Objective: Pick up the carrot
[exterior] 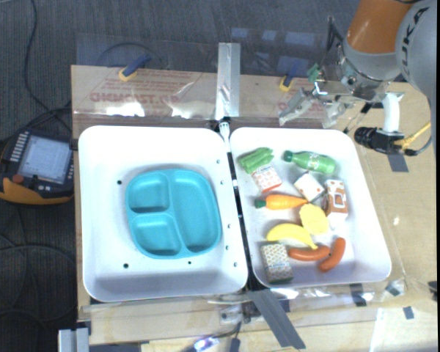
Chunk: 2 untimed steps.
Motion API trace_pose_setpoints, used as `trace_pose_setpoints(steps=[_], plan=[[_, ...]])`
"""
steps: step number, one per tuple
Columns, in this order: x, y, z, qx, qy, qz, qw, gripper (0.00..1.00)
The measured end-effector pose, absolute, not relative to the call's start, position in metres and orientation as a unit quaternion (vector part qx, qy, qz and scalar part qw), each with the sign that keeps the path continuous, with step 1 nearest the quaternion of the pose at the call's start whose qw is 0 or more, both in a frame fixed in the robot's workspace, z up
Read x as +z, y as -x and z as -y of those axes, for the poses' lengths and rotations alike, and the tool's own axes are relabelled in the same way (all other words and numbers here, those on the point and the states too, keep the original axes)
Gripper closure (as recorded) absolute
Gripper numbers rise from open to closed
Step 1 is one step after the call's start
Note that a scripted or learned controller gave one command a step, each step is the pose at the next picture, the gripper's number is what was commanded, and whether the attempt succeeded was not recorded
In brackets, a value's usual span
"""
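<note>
The carrot (284, 202) is orange with a green stub at its left end. It lies flat near the middle of the right bin (369, 218), among other toy foods. My gripper (314, 106) hangs above the back rim of that bin, well behind the carrot. Its two fingers (297, 108) are spread apart with nothing between them, so it is open. The arm's orange band (378, 13) rises at the top right.
Around the carrot lie a green bottle (310, 161), a green pepper (254, 158), small boxes (309, 187), a yellow banana (290, 233), a lemon-like piece (313, 217), sausages (320, 254) and a waffle block (277, 262). The left bin holds a blue divided plate (172, 211).
</note>
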State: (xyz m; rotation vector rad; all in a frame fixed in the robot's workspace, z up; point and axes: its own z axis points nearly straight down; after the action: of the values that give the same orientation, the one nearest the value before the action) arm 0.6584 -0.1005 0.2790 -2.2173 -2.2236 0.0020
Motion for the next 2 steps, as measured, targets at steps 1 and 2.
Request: trace_pose_setpoints(steps=[1, 2], plan=[[0.247, -0.668, 0.089, 0.0010, 0.727, 0.687, 0.002, 0.00], [0.212, -0.592, 0.124, 0.0010, 0.698, 0.716, 0.001, 0.00]])
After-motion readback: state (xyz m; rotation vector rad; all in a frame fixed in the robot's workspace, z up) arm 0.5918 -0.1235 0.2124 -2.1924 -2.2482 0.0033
